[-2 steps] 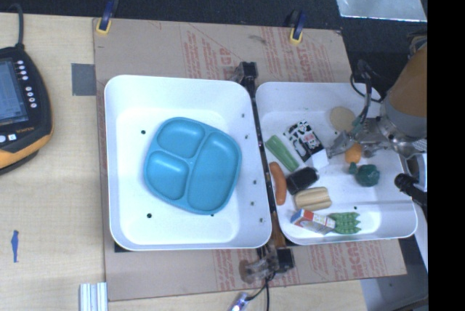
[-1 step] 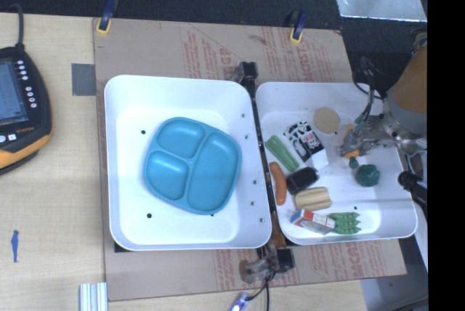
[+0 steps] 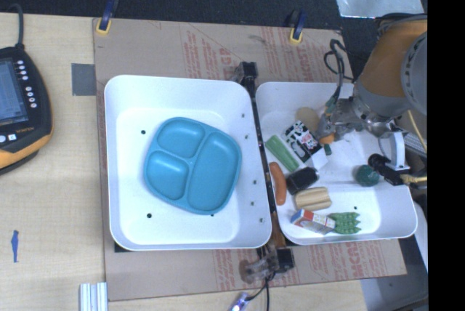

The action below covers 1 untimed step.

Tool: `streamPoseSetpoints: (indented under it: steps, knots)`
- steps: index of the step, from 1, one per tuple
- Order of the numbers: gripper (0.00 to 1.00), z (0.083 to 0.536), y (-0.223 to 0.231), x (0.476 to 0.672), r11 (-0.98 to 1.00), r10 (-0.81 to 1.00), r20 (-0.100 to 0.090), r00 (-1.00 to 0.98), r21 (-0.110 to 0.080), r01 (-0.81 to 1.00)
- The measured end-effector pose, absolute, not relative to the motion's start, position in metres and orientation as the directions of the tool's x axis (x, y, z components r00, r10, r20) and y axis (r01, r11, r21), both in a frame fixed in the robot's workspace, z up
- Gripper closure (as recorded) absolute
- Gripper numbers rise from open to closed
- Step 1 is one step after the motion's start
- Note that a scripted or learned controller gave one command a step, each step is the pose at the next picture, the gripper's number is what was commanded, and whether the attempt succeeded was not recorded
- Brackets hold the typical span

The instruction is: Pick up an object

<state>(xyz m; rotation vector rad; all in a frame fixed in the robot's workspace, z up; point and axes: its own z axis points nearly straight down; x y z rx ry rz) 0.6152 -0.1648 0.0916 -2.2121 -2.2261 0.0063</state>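
Note:
The right bin (image 3: pixel 389 226) holds several small objects. Among them are a green block (image 3: pixel 280 152), a black-and-white patterned piece (image 3: pixel 301 138), an orange sausage shape (image 3: pixel 277 182), a black lump (image 3: pixel 302 178), a tan roll (image 3: pixel 312 198), a red-and-white tube (image 3: pixel 313 220), a green pod (image 3: pixel 346 223) and a teal ball (image 3: pixel 365 174). My gripper (image 3: pixel 330 129) reaches in from the right and hangs low over the bin's upper middle, just right of the patterned piece. A tan round object (image 3: pixel 307 115) lies just left of it.
The left bin (image 3: pixel 123 222) holds a blue divided plate (image 3: pixel 192 165). A black clamp (image 3: pixel 248 72) sits where the bins meet at the back. An orange-edged handheld controller (image 3: pixel 18 107) lies on the bench at far left. The arm's orange band (image 3: pixel 396 48) rises at the right.

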Motion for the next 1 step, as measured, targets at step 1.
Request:
streamPoseSetpoints:
  steps: [1]
  knots:
    - [1.00,0.0912,-0.1362,0.6500,-0.006,1.000,0.001,0.006,-0.034,0.999]
